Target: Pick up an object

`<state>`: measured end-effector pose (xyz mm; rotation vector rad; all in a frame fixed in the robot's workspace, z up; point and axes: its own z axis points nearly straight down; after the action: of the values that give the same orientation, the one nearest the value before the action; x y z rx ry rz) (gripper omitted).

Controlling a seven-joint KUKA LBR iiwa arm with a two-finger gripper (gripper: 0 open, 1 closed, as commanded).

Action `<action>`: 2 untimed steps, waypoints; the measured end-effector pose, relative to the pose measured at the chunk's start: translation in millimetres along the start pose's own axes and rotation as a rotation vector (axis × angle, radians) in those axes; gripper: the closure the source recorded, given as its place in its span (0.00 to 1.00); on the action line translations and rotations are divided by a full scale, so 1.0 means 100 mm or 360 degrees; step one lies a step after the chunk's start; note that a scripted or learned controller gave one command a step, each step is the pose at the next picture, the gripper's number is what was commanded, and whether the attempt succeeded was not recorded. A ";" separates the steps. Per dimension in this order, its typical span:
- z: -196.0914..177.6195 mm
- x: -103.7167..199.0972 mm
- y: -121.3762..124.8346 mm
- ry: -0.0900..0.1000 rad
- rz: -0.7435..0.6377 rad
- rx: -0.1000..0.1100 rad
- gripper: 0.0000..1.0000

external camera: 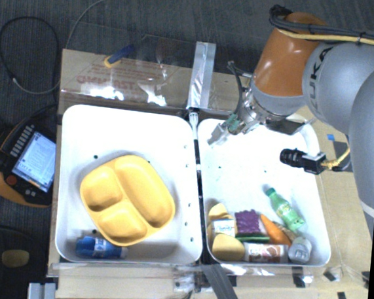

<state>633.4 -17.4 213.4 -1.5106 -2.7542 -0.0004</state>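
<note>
My gripper point(225, 131) hangs over the far left corner of the right bin point(258, 160), its pale fingers point(231, 124) pointing down-left with nothing visible between them. Along that bin's near edge lies a cluster of things: a green bottle point(284, 210), a purple block point(248, 222), an orange carrot-like piece point(272, 229), yellow pieces point(227, 246) and a small can point(299, 249). In the left bin point(84, 126) a yellow divided tray point(127, 199) sits with a blue object point(100, 247) at its near edge.
A clear plastic sheet and cardboard point(138, 75) lie behind the bins. A handheld control pendant point(24, 163) rests on the floor at left. A black fitting point(302, 159) juts over the right bin's far right side.
</note>
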 end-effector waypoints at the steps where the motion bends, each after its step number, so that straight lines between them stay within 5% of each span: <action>1: -0.09 -0.04 -0.17 -0.0004 -0.0233 0.0000 1.00; 2: 0.27 -0.48 -0.16 -0.0002 0.0099 0.0001 1.00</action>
<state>646.1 -66.2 186.2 -1.5961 -2.7063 0.0012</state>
